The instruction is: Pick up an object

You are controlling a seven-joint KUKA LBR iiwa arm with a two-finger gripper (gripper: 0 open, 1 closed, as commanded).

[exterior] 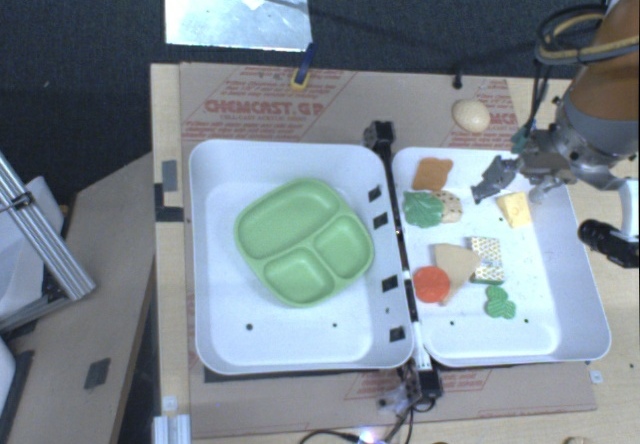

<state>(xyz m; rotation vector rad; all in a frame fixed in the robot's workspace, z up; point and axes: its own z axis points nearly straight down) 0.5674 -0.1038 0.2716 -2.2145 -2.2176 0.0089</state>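
Brown cardboard point(270, 97) covers the bench under two shallow white bins set side by side, with dark carpet beyond.

Small food pieces lie scattered in the right bin point(560, 332). A yellow wedge point(515, 209) sits near the bin's far right part, just beside the gripper point(510, 182), which hangs above the bin's far end. Whether the claw is open or shut I cannot tell, and nothing can be seen caught in it.

An orange-brown slab point(432, 173) lies at the far left of this bin, and next to it a leafy green piece point(422, 210) touches a small pale biscuit point(450, 206). Toward the middle a tan wedge point(457, 260) rests against a red round piece point(431, 284), with a chequered block point(487, 257) just to their right. A small green sprig point(498, 305) lies near that block, closer to the near edge.

Inside the left bin point(215, 222) sits a green divided plate point(303, 242) with three compartments.

Outside the bins, a pale egg-shaped thing point(471, 115) rests on the cardboard beyond the right bin.
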